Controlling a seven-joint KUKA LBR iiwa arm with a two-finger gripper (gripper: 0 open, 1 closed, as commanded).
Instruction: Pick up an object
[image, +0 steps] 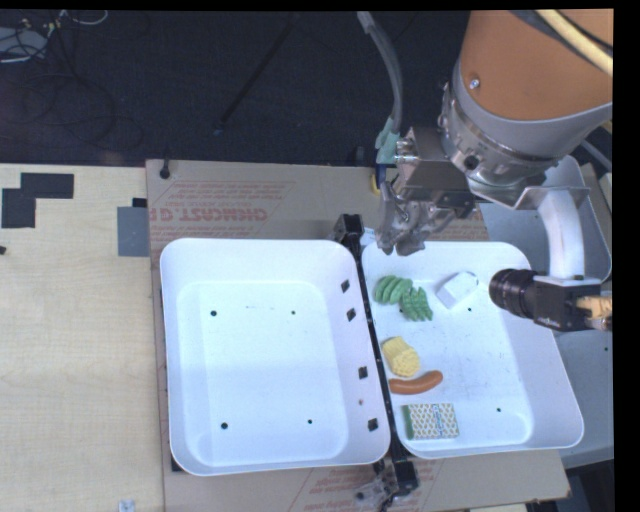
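Your pincer (404, 240), grip state unclear, hangs over right bin (540, 420) far-left corner; green toy (403, 297) just nearer; white block (458, 289) right.

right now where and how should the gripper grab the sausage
Grip the sausage at its middle, coming straight down from above. It lies flat and long, running left to right, so the fingers should close across its narrow width. The corn sits close above its left end, so the middle probably leaves more room.

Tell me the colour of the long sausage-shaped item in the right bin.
Orange-brown sausage, seen in the camera view.
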